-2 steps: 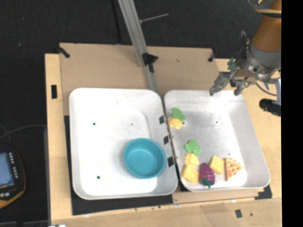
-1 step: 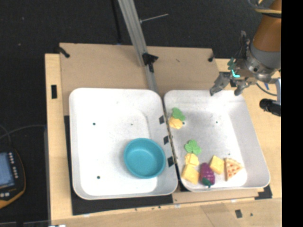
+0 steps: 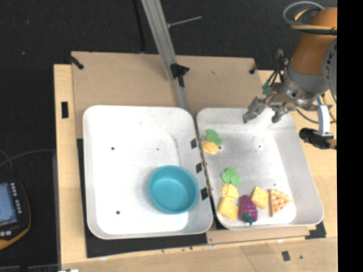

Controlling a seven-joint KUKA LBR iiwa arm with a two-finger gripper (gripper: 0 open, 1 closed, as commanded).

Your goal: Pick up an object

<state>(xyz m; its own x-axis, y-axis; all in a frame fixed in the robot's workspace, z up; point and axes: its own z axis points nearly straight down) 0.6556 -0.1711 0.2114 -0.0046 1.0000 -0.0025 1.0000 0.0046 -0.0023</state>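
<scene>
Several light, stiff plastic food toys (image 3: 249, 203) lie well below my gripper (image 3: 264, 116), spread open and empty; I'd pinch one across its narrow sides.

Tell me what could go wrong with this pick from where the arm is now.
The gripper sits open over the right bin's far end, apart from every toy. The yellow pieces, purple grapes and pizza slice crowd the near corner, so the fingers might nudge neighbours or catch two. The corn piece by the divider may be awkward to grasp.

A pale wooden bench (image 3: 65, 152) bears two white bins, left (image 3: 113, 135) and right (image 3: 289, 169), touching.
</scene>
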